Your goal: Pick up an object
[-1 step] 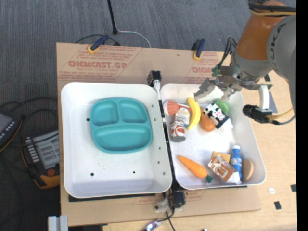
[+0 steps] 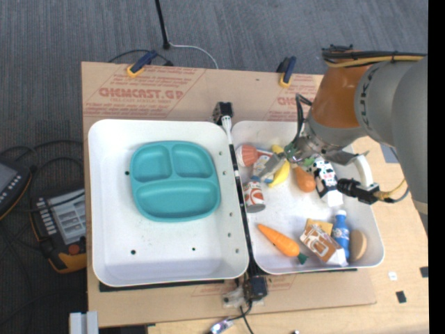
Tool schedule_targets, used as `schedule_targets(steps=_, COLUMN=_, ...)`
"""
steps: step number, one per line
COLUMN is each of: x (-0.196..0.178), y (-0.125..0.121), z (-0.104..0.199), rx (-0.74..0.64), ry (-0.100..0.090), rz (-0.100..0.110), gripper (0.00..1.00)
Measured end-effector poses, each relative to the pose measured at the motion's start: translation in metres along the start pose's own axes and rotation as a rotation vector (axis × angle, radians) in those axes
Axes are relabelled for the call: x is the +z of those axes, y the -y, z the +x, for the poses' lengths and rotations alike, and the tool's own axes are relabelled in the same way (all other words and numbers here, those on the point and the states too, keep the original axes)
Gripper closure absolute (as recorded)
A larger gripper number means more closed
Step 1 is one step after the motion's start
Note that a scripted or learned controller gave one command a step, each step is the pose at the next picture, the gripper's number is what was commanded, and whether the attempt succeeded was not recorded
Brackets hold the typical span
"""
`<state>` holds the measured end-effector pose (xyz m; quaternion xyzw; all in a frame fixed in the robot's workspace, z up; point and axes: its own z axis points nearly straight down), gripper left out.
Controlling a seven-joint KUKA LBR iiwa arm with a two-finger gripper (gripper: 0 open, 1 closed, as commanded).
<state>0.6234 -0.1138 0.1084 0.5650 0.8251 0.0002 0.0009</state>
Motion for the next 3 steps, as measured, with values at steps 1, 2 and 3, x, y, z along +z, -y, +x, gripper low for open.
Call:
schedule_targets(steps=1, x=0.02, y=-0.004, z=0.006, rx=-0.003, ry=0.002, rz=0.0, gripper=0.0)
schedule_targets(steps=2, x=0.008, y=-0.006, z=0.005, rx=-0.002, ry=0.006, rz=-0.007, gripper=1.0)
schedule_targets(steps=3, x=-0.135, y=-0.027, z=0.063, rx=0.107, ry=0.0, rz=-0.001, gripper=1.0)
